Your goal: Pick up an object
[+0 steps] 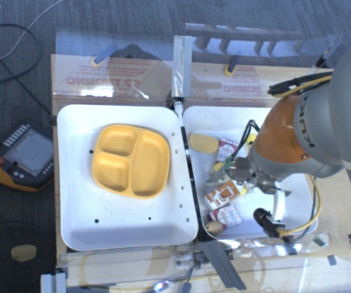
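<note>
my gripper (236, 174) low in right bin (297, 206), over the left-side clutter | target likely orange snack packet (223, 194), just beneath, lying flat | finger state: cannot tell, wrist hides it | yellow divided plate (131, 160) in left bin

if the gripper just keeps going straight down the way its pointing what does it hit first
Most likely the orange-brown snack packet lying just under the gripper in the right bin. Depth is hard to judge from above, so it could just miss and land beside it.
</note>
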Robot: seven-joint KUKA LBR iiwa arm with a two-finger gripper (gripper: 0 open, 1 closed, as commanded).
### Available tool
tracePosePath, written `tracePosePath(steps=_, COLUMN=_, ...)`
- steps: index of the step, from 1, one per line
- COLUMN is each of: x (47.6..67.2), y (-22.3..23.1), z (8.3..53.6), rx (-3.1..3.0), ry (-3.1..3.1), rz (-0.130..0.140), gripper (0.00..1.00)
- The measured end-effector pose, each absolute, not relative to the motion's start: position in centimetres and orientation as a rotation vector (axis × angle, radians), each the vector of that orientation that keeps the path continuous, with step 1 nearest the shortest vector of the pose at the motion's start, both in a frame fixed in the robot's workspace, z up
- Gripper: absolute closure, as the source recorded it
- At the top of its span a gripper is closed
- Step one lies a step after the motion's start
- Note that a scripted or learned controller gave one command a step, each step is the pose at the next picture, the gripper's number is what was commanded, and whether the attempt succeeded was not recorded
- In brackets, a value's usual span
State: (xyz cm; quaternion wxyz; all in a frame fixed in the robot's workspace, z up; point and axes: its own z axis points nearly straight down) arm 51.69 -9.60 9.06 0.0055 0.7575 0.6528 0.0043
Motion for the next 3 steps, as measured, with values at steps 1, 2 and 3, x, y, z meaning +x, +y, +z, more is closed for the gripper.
tracePosePath(steps=1, x=51.8, y=-9.4, z=10.0, rx=2.371, ry=2.046, rz=0.019, gripper=1.0)
tracePosePath(steps=2, x=54.9, y=-15.7, z=9.2, rx=2.56, ry=1.817, rz=0.011, gripper=1.0)
tracePosePath(steps=3, x=58.7, y=-9.9, z=21.8, rx=2.628, ry=1.717, rz=-0.007, gripper=1.0)
